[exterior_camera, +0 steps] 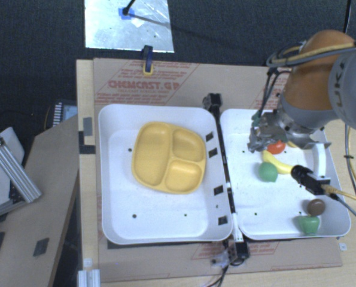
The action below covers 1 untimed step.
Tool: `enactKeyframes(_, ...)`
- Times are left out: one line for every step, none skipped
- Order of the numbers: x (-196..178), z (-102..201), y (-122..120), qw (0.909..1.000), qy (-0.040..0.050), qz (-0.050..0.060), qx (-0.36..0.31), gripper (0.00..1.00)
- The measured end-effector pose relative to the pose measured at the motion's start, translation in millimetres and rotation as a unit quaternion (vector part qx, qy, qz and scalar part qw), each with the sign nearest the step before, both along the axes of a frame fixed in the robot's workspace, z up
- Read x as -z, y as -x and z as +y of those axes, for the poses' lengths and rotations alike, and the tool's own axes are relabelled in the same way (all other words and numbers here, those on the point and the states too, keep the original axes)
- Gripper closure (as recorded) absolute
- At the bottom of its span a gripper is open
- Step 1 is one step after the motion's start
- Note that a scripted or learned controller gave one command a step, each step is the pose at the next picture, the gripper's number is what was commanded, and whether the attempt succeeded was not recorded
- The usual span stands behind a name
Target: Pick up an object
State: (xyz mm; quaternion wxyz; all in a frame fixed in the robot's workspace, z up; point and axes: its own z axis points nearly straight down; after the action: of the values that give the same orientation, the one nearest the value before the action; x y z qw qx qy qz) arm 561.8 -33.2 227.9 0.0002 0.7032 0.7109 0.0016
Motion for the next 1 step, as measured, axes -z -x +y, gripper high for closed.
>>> enactKeyframes(8.8,57.1,-18.9,1.0,0.0001,0.0,0.0,1.0)
